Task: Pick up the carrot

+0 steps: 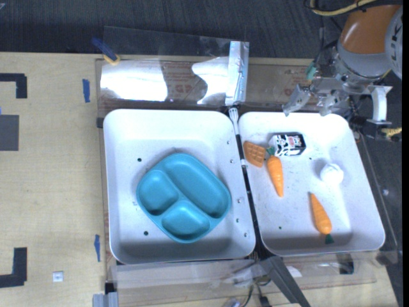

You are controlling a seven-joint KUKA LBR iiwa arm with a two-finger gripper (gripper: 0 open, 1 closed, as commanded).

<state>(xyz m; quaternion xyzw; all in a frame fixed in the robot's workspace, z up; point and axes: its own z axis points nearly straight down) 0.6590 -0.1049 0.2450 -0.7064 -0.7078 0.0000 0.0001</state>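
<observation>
Carrot (320, 215), smooth tapered orange, lies near front of right bin (370, 190); second carrot (275, 174) beside ridged orange piece (255, 153). Glossy blue divided tray (184, 197) fills left bin (121, 171). Gripper (317, 101) hovers above right bin's far rim, fingers spread, nothing between.

- robot lab; industrial arm (370, 31) with orange band over a wooden counter (51, 171)
- two white bins (121, 126) side by side; toy food inside
- black marker tape (18, 85) on counter; loose cables (332, 2)
</observation>
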